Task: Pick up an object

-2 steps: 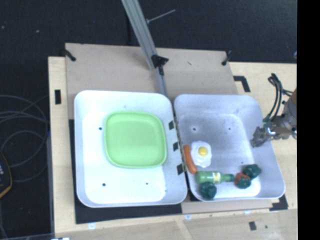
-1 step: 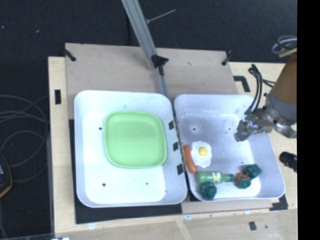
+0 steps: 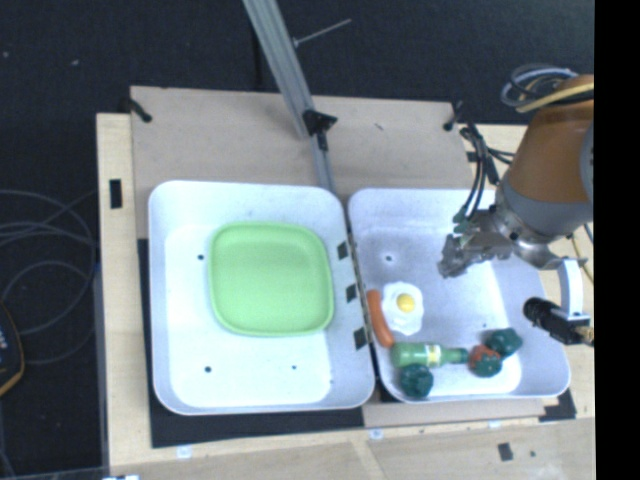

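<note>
I see the hand (image 3: 455, 260) low over the right bin (image 3: 430, 208), above bare floor near its middle, but I cannot tell how it is set. The egg (image 3: 403, 306) lies just left and nearer, a carrot (image 3: 378, 318) touching it, with a bottle (image 3: 428, 354) and green pieces (image 3: 416, 379) along the near wall. A green plate (image 3: 270, 278) sits in the left bin (image 3: 175, 268) on the counter (image 3: 220, 133).

The arm (image 3: 548, 168) is cut off by the right edge. The gripper (image 3: 455, 260) is a dark blur above the right bin (image 3: 420, 213); how its tips stand cannot be told. Two small green pieces (image 3: 497, 353) near the bin's corner are too blurred to identify. The cables (image 3: 40, 258) run off the left edge.
</note>
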You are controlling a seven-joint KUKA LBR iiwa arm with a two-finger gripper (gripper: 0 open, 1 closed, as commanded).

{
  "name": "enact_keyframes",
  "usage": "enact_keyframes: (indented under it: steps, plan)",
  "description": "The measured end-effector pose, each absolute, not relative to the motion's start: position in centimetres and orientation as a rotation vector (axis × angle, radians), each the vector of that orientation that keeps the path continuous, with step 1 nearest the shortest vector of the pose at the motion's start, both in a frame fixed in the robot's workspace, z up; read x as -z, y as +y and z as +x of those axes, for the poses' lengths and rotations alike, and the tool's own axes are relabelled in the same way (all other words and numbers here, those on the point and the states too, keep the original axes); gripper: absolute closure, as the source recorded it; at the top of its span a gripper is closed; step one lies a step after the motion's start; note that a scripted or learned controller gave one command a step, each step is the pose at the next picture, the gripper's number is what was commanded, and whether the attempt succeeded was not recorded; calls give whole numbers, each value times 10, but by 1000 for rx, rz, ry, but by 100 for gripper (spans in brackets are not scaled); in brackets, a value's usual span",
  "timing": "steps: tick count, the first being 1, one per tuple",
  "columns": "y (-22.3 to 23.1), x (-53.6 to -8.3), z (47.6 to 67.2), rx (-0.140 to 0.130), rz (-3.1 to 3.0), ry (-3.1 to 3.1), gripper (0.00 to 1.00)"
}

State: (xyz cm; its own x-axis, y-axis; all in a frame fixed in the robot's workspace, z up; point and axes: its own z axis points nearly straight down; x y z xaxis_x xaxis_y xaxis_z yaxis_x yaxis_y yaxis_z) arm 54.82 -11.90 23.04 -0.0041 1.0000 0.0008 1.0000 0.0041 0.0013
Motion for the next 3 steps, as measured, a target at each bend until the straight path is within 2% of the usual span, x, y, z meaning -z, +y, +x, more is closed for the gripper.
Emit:
enact_keyframes:
  steps: [2,3]
  plan:
    - [-15,-249,589,-2,2216,2227,100]
    - [26,-238,606,0,2219,2224,100]
